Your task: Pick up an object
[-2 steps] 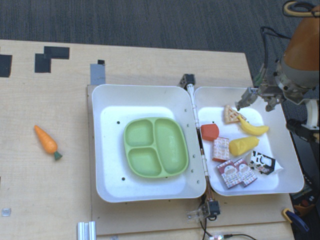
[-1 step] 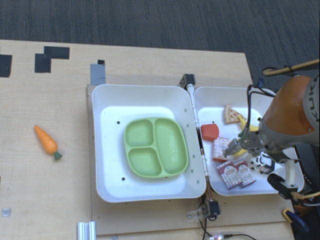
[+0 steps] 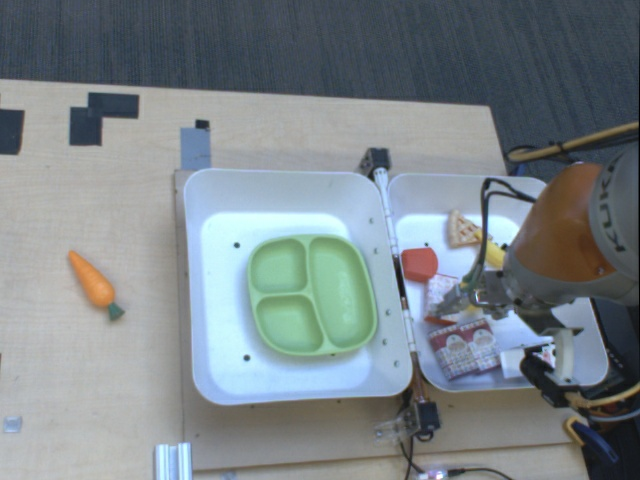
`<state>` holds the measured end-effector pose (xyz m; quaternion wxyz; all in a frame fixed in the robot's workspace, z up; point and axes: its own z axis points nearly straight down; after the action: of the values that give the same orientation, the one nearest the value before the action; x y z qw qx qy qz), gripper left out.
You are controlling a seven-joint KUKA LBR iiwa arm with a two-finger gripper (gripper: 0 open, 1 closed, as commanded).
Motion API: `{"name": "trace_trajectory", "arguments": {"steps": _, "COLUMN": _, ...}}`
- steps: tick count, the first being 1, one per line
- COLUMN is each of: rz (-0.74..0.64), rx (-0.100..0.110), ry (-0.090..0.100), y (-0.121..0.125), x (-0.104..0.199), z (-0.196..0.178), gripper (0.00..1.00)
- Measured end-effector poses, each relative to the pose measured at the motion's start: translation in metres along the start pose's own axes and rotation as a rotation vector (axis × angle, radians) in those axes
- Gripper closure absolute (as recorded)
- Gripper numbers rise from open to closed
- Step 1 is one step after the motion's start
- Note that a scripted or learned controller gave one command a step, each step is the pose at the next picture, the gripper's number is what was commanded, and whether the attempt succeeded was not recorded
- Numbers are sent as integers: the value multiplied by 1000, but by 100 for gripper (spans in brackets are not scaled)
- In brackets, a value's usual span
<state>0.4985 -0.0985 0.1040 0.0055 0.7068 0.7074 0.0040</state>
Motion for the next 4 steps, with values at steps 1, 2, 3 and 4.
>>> {"name": "trace_trajectory", "arguments": {"steps": 1, "rz": -4, "rx": 0, "ry": 4, "y": 1, "x": 2, "z": -10, "gripper": 100}}
{"name": "trace_trajectory", "arguments": {"steps": 2, "rz": -4, "rx": 0, "ry": 4, "y": 1, "x": 2, "z": -10, "gripper": 0}}
{"name": "trace_trajectory", "arguments": {"steps": 3, "rz": 1, "rx": 5, "ry": 1, "y": -10, "x": 13, "z": 17, "gripper": 0}}
{"name": "trace_trajectory", "arguments": {"steps": 4, "rz": -1, "rx": -1, "ry": 1, "y": -7, "x": 13, "z": 6, "gripper": 100}}
